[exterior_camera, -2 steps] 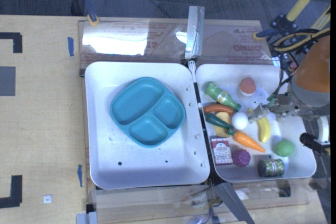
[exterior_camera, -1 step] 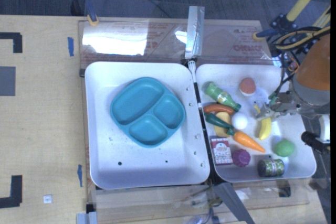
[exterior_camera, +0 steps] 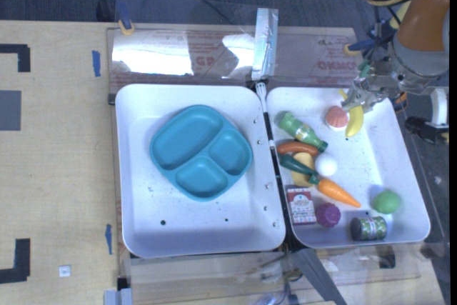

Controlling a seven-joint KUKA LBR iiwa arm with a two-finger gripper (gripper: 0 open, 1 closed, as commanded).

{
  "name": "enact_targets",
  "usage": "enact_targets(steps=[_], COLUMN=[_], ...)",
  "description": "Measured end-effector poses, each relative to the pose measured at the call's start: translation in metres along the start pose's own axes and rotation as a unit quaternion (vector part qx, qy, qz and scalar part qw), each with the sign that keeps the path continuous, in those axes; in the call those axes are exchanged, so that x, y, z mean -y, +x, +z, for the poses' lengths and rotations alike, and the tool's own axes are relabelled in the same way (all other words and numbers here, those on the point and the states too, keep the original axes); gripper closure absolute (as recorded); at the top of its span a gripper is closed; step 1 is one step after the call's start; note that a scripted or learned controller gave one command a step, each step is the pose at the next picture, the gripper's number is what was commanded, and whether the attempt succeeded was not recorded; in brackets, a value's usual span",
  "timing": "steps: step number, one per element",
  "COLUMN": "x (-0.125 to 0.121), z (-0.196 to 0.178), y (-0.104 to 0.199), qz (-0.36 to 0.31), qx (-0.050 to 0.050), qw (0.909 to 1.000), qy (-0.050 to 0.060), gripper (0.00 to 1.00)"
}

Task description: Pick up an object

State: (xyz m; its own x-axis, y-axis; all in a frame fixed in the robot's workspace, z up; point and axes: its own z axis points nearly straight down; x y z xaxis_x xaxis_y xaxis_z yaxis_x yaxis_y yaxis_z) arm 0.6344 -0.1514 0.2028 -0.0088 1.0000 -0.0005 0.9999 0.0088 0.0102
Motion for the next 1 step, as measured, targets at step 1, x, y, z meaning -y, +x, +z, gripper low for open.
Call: enact_targets(steps=[1], x=[-0.0122], z=[0.0024], y=[0.0676], qz=[0.106], qx=[0.001], qw=[0.9944], qy=[0.006], gripper=[1.00])
